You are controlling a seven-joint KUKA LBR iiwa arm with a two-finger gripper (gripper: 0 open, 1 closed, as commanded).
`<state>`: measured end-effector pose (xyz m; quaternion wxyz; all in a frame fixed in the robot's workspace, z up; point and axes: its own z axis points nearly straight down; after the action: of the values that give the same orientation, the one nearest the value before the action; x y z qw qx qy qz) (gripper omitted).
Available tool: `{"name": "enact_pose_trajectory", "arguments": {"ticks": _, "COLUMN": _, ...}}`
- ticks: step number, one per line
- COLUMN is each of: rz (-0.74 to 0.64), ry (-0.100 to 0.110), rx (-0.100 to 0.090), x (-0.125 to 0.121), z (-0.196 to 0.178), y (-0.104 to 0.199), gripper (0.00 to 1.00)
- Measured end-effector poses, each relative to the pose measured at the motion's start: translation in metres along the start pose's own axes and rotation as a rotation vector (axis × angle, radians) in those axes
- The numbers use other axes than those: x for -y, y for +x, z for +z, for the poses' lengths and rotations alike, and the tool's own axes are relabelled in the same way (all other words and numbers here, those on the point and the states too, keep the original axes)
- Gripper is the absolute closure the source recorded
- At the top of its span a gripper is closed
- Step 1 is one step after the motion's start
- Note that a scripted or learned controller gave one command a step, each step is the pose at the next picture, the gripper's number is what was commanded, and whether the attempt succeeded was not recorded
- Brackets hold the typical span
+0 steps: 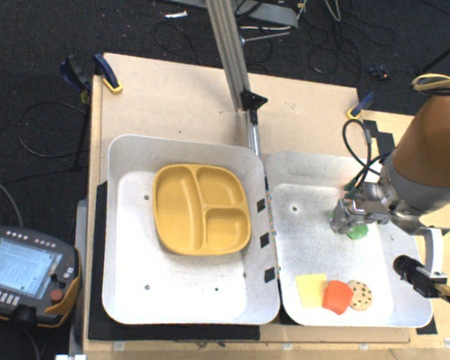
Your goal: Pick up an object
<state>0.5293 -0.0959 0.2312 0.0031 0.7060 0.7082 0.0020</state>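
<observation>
Down in the right bin, the tool covers a small green object; finger state unclear.

Bright, even overhead light; the white bins glare slightly, shadows are soft, focus sharp, the surrounding floor dark.

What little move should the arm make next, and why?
Probably lift a little to test the grab. The gripper is low in the right bin, right over a small green thing, apart from the yellow block, red piece and cookie.
</observation>
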Motion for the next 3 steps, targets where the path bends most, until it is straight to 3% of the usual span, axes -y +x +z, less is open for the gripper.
{"name": "enact_pose_trajectory", "arguments": {"ticks": 1, "rz": 0.000, "ry": 0.002, "rx": 0.000, "x": -0.002, "z": -0.039, "y": 0.000, "gripper": 1.00}}
{"name": "enact_pose_trajectory", "arguments": {"ticks": 3, "rz": -0.005, "ry": 0.005, "rx": -0.003, "x": -0.047, "z": -0.041, "y": 0.111, "gripper": 1.00}}
